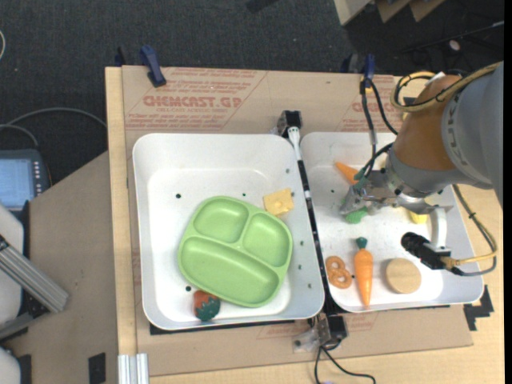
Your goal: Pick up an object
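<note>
Nearest the camera, a red-and-teal toy (205,306) lies at the front edge of the left bin (152,214), touching a green divided plate (234,250); a yellow cheese wedge (278,202) sits just behind the plate. Right bin (448,294): a pretzel (338,272), a carrot (364,274) and a tan round disc (402,276) lie along the front. Farther back, the gripper (358,202) is lowered over a small green object (354,213), beside an orange piece (346,170). Whether its grasp is parted or closed cannot be told.
</note>
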Controlling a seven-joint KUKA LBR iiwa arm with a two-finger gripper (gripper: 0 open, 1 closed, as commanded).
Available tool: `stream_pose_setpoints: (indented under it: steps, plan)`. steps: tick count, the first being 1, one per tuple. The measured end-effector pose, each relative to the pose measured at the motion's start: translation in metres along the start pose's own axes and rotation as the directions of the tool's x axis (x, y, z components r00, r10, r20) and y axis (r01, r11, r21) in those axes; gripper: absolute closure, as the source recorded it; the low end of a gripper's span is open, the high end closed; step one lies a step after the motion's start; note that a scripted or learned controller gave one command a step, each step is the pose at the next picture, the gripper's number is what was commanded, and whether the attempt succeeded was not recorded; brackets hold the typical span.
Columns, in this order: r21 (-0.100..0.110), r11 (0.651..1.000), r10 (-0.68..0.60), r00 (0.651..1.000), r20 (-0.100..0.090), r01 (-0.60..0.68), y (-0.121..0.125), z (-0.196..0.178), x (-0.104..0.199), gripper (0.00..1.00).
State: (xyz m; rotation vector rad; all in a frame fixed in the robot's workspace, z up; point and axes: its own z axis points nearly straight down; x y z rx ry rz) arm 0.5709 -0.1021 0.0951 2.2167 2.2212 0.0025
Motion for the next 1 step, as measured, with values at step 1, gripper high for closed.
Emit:
stream_pose_setpoints:
  steps: [1]
  plan:
    - [0.000, 1.000, -0.002, 1.000, -0.002, 0.002, -0.0331, -0.0940, 0.0459, 1.00]
